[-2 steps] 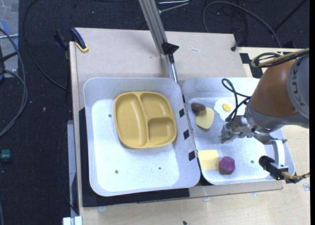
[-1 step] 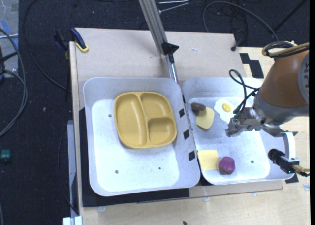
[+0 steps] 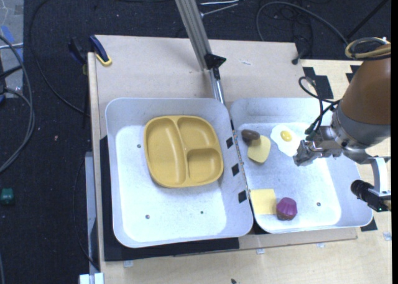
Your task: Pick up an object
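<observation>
My gripper point(image 3: 303, 154) hangs low over the right bin point(image 3: 323, 180), just right of a fried egg toy point(image 3: 286, 140) with a yellow yolk. A pale yellow rounded piece point(image 3: 260, 150) lies left of the egg, with a small brown item point(image 3: 250, 135) touching its upper left. Near the bin's front lie a yellow cheese square point(image 3: 262, 201) and a purple item point(image 3: 286, 208) side by side. Nothing shows between the fingers.
The left bin point(image 3: 130, 202) holds a yellow divided plate point(image 3: 183, 151). A metal pole point(image 3: 194, 22) slants up from between the bins. A blue and yellow clamp point(image 3: 99, 51) sits at the bench's back left corner. Cables lie on the floor around.
</observation>
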`<state>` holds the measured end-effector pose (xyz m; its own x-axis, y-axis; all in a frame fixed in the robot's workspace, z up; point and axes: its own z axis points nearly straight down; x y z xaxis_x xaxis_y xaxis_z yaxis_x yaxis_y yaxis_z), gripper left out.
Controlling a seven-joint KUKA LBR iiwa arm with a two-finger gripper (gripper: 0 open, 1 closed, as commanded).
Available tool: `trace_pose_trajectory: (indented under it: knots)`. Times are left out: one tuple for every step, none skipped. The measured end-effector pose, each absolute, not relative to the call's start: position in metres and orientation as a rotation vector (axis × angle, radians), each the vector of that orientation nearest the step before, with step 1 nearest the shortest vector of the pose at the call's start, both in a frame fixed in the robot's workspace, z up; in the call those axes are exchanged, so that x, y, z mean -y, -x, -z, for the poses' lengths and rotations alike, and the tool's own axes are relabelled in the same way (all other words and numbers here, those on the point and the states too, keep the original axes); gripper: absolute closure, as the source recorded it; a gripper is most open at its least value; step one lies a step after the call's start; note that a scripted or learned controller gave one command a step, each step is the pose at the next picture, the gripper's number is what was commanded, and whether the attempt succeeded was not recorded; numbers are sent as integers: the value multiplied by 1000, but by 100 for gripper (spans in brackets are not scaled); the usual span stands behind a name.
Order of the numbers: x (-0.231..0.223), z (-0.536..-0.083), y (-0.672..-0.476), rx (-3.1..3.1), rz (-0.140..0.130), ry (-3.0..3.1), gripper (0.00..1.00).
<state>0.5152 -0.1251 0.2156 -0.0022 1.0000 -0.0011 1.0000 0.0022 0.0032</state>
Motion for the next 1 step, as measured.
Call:
trace_pose_trajectory:
  knots:
    - [128,-278,-513,-2220,-5,-2214,100]
